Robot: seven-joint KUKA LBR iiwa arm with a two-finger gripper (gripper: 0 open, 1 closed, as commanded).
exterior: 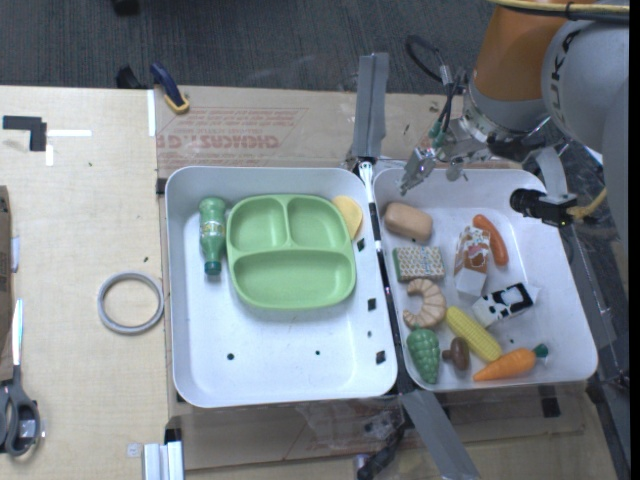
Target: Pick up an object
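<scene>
The gripper [432, 163] hangs over the far edge of the right bin [560, 368], its thin metal fingers [412, 175] spread apart with nothing between them. Nearest below it lies a bread roll [408, 221], its long axis running from the bin's far left corner toward the middle. Beside the roll sits a square cracker [418, 263], and nearer the camera a croissant [425, 303] curls with its ends toward the bin's left wall. A bunch of grapes [422, 354] lies lengthwise along that wall. A corn cob [473, 333] points slantwise from the croissant toward the near right corner, and a carrot [507, 364] lies almost across the bin, green top to the right. A small mushroom [458, 352] sits between grapes and carrot. A sausage [491, 238] slants along the right side, next to a red and white carton [471, 255] and a black and white toy cow [503, 303].

The arm [590, 58] comes in from the upper right, its orange band [525, 33] above the wrist, the wrist tipped down and leftward.

In the left bin [200, 378] rest a green divided plate [291, 251], a green bottle [212, 233] pointing away from the camera, and a yellow piece [349, 213] tucked against the plate's far right corner. Behind the bins lies cardboard [250, 133] with red lettering, upside down and too faint to read. On the bench at left lie a tape ring [131, 301] and scissors [20, 408]
</scene>
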